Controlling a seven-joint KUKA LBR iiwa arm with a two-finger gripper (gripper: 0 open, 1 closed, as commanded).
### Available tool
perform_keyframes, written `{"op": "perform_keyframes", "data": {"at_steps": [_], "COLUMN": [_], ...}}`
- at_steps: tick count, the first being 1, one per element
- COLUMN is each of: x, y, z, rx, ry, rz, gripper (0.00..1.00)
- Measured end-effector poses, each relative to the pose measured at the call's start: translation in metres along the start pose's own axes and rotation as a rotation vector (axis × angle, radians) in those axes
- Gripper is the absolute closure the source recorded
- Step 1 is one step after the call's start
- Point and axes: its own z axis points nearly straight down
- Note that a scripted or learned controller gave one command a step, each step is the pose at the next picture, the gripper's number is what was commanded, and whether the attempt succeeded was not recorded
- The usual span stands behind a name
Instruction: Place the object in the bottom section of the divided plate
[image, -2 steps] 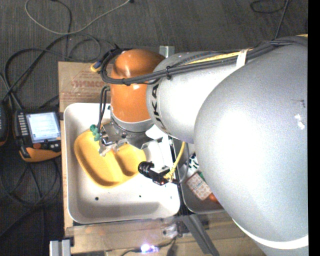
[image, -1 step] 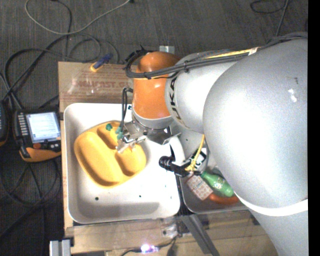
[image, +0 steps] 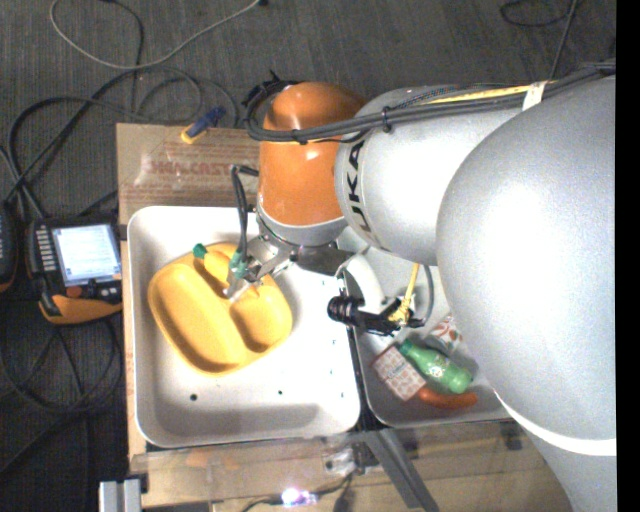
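Note:
A yellow divided plate lies in the left white bin, toward its upper left. My gripper hangs over the plate's upper middle, right above the ridge between its sections. A small green piece shows at the plate's top edge, and another bit of green sits against the gripper itself. The wrist hides what lies directly under the gripper. The plate's left and lower-right sections look bare.
The right bin holds a green bottle, a reddish-orange item below it and a patterned packet. The large grey arm covers most of that bin. A cardboard sheet lies behind the left bin.

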Motion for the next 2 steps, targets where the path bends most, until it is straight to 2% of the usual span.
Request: {"op": "perform_keyframes", "data": {"at_steps": [1,2], "x": [0.0139,0.0141], "y": [0.0105,0.0105], "z": [-0.0263,-0.0263], "rx": [0.001,0.0], "ry": [0.0,0.001], "rz": [-0.065,-0.065], "gripper": [1.0,0.0]}}
